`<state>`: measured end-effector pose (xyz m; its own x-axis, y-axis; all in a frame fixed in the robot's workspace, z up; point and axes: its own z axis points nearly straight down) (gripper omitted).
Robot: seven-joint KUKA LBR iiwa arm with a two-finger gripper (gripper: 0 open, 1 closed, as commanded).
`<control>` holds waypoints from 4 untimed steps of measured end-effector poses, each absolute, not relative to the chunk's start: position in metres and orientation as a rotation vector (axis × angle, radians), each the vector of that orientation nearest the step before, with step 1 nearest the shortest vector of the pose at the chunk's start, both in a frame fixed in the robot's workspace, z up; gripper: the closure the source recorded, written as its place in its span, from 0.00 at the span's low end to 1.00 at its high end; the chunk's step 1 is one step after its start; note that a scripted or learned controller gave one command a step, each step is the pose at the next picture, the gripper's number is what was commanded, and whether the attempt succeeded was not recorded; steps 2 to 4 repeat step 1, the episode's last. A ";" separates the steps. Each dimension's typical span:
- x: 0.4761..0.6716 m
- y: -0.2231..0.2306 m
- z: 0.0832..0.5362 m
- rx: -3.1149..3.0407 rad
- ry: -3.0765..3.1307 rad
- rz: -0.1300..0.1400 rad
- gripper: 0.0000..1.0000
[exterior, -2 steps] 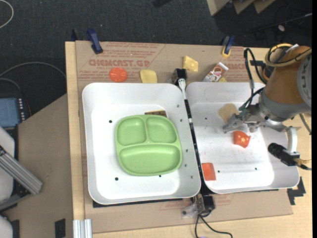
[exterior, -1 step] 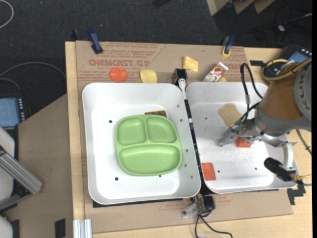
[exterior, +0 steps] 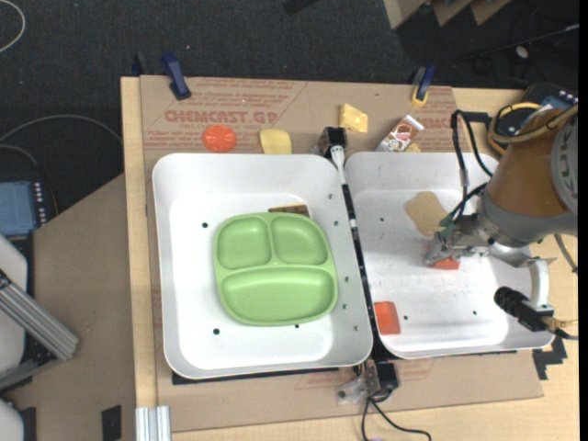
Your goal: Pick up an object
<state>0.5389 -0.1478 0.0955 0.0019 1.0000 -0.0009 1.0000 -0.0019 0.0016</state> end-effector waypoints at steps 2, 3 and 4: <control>0.574 -0.058 0.190 2.209 2.225 0.010 1.00; 0.574 -0.058 0.190 2.209 2.225 0.010 1.00; 0.574 -0.058 0.190 2.209 2.225 0.010 1.00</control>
